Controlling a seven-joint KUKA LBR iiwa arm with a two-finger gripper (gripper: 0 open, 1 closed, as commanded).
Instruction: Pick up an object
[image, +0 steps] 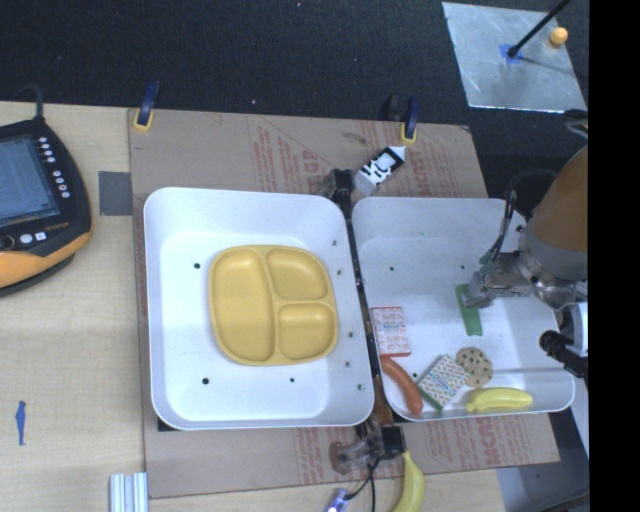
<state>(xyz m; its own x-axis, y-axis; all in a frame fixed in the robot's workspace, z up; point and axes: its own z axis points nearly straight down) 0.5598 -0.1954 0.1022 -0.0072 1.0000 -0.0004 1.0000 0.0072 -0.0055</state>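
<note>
Nearest my camera, at the bottom edge of the bench, a yellow banana (411, 484) lies outside the bins beside some clamp hardware. Just above it is the right bin (425, 222), and its near edge holds most of the clutter: a second banana (500, 400), a round cookie (474, 365), a small patterned packet (443, 379), a hot dog (400, 383) and a red-and-white card (389, 330).

From where I sit, the gripper (483, 290) is down inside the right bin, toward its 3 o'clock side. A green stick-shaped object (470, 312) lies directly at the fingertips, extending toward 6 o'clock from them. I cannot make out whether the fingers are spread or closed, nor whether they have hold of the green piece.

At 9 o'clock from the gripper, the left bin (170, 300) carries a yellow divided plate (272, 303). A pendant (35, 205) rests at the far left.
</note>
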